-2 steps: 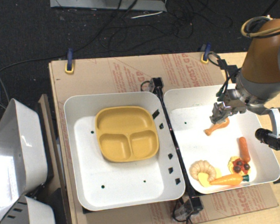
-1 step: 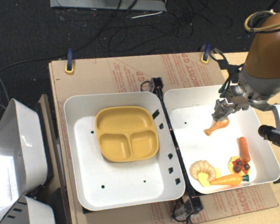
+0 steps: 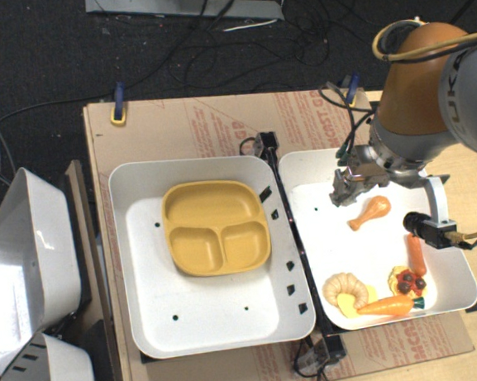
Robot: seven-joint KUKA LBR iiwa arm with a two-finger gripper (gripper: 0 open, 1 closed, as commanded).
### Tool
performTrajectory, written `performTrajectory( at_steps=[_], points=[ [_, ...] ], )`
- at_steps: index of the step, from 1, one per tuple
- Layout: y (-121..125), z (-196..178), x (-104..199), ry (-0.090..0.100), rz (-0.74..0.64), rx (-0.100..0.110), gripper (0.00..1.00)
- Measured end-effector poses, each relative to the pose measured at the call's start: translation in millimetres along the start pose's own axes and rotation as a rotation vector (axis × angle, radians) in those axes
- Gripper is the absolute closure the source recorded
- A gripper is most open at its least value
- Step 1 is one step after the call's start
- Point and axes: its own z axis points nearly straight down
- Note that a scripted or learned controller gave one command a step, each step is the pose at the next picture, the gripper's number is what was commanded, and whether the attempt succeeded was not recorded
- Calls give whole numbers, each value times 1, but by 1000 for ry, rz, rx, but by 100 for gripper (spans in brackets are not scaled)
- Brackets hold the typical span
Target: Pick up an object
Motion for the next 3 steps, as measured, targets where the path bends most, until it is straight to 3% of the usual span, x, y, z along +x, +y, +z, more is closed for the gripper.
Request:
performTrajectory(
  at_steps=[2,3],
  points=[
    [29,13,98,-1,-1,-2,100],
    [42,-6,149,0,0,-4,100]
  ],
)
